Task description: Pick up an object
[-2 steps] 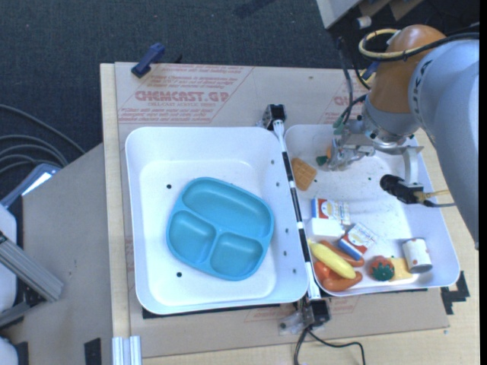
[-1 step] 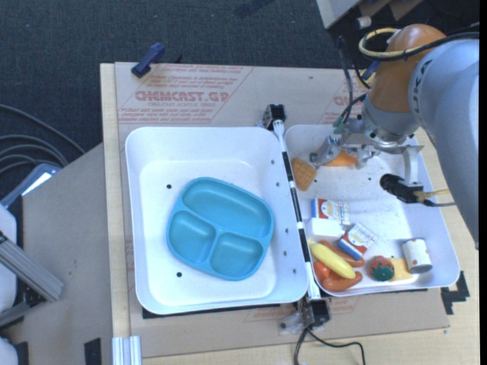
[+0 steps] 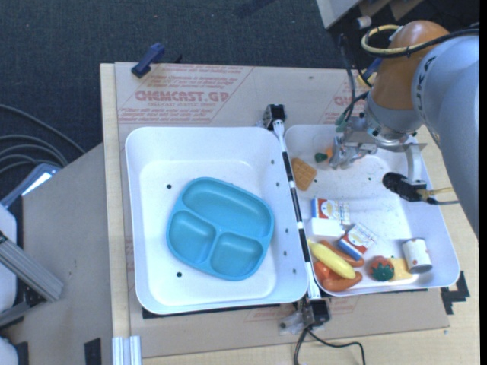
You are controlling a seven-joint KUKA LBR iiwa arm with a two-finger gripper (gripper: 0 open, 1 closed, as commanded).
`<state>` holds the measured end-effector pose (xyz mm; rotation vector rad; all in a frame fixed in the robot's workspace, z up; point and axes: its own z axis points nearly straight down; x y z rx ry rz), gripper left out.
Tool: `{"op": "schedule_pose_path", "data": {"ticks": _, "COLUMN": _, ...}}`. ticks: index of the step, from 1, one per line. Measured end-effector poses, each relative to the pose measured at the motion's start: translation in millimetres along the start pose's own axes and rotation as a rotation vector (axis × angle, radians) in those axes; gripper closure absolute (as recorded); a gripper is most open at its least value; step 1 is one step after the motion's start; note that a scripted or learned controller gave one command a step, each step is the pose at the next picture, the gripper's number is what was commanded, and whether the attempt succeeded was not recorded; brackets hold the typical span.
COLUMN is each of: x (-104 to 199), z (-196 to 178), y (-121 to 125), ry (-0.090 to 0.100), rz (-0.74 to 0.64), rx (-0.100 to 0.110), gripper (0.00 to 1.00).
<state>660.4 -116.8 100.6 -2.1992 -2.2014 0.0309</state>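
Pincer [image 3: 346, 154] low in far corner of right bin [image 3: 426, 226], beside small orange-green piece [image 3: 326, 157]; spread or pressed together, cannot tell. Toast slice [image 3: 303, 173] lies just left. Best to centre over piece, drop straight, clear of wall.

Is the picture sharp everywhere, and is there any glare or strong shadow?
Camera view: light is even and soft, with faint shadows along the left bin rim; the blue plate is sharp; the small items in the right bin look slightly soft; the arm near the lens is blurred.
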Motion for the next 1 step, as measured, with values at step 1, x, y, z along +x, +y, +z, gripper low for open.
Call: {"op": "schedule_pose_path", "data": {"ticks": 1, "x": 0.2, "z": -0.6, "y": 0.8, "ry": 0.000, "rz": 0.000, "rx": -0.003, "gripper": 0.00}}
